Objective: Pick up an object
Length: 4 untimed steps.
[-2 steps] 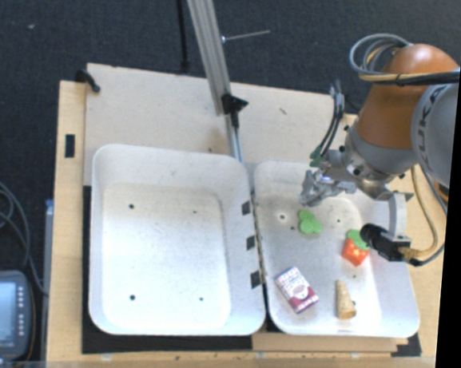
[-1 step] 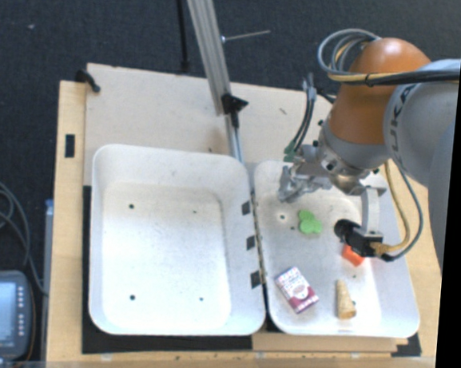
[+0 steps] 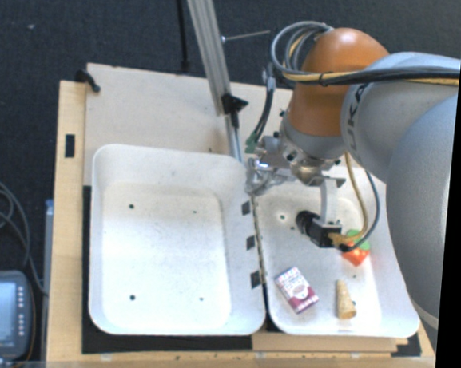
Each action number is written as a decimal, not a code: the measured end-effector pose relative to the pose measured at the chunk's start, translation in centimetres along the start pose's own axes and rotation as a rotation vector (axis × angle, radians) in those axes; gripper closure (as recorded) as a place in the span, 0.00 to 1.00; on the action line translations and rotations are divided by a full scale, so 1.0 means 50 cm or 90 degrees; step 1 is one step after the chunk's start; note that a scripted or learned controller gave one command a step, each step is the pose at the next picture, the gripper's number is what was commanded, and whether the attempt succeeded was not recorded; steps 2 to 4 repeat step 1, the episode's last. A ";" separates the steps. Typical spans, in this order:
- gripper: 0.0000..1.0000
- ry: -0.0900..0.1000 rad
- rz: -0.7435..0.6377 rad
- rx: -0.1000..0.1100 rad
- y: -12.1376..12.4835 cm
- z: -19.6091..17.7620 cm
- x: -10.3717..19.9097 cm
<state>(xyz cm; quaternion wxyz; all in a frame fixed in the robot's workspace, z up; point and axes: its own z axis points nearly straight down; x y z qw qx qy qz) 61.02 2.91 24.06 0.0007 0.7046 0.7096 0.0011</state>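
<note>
The right bin [image 3: 387, 313] holds three things. A small maroon and pink box [image 3: 296, 290] lies near its front left. To the right of the box lies a tan cone-shaped piece [image 3: 345, 300]. Further back sits a red-orange toy with a green tip [image 3: 356, 256]. My gripper [image 3: 259, 178] hangs over the back left corner of the right bin, close to the ridge between the two bins, well behind the box. Nothing shows in its grasp.
The left bin [image 3: 100, 208] is a shallow white tray with dark specks. A slanted aluminium rail [image 3: 213, 57] rises behind the bins. The grey arm and orange band [image 3: 336, 76] cover the back of the right bin.
</note>
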 end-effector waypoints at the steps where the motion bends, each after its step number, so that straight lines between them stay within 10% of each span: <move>1: 1.00 0.000 0.000 -0.001 -0.004 0.005 0.120; 4: 1.00 0.000 0.000 -0.001 -0.004 0.005 0.120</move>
